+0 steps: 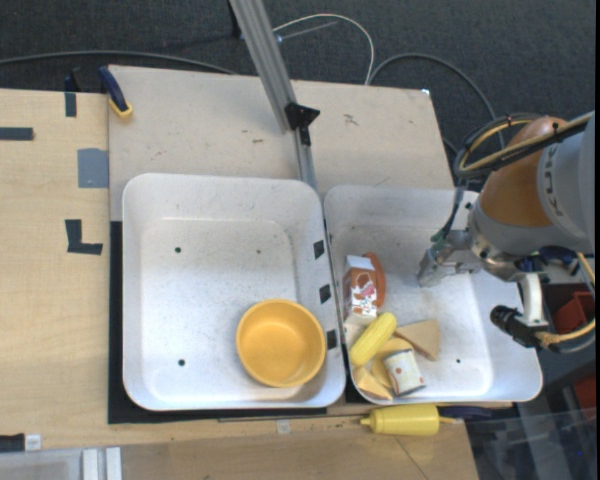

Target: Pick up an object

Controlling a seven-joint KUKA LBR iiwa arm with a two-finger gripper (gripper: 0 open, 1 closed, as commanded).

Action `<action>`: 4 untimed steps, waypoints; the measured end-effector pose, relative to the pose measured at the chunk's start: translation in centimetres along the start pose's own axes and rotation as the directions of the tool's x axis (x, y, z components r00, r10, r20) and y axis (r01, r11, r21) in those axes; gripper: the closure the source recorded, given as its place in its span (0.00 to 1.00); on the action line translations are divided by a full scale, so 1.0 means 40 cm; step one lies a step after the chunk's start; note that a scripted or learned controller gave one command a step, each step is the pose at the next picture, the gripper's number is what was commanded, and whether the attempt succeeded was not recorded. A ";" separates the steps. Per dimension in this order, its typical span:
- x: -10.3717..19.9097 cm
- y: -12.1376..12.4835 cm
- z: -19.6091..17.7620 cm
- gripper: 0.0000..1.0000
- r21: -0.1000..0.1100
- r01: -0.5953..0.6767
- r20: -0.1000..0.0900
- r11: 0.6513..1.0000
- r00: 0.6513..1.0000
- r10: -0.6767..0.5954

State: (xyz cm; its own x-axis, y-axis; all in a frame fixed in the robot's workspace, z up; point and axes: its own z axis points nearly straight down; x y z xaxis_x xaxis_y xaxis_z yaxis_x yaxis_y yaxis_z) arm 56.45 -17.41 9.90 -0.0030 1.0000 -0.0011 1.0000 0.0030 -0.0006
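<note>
Hand [432, 268] low over right bin [480, 368]; grip state unclear; dark carpet [460, 28] behind bench [210, 128].

Yellow bowl [280, 342] in left bin [150, 208], arm [525, 208] over right bin [380, 213]

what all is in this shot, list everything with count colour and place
bins: 2, white, side by side on the bench
bowl: 1, yellow-orange, left bin, near corner
packet: 1, orange-brown, right bin, by the left wall
banana: 1, yellow, right bin, below the packet
wedge pieces: a few, tan, right bin, beside the banana
small can: 1, white with dark label, right bin, near edge
bottle: 1, yellow, on the bench in front of the right bin
gripper: 1, grey, low over the right bin
</note>
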 end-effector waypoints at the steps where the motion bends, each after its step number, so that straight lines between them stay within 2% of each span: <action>1: 0.007 0.015 -0.109 1.00 -0.003 -0.001 0.000 1.000 1.000 0.001; 2: 0.007 0.018 -0.242 1.00 -0.005 -0.001 0.000 1.000 1.000 0.001; 3: 0.168 0.008 -0.257 1.00 0.000 0.005 -0.004 1.000 1.000 -0.005; 4: 0.282 -0.023 -0.273 1.00 0.002 0.003 -0.003 1.000 1.000 -0.003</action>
State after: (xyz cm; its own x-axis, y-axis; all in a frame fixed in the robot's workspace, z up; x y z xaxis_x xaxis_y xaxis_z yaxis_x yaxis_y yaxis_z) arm 55.50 -6.12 20.81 -0.0061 1.0000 0.0020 1.0000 0.0061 -0.0029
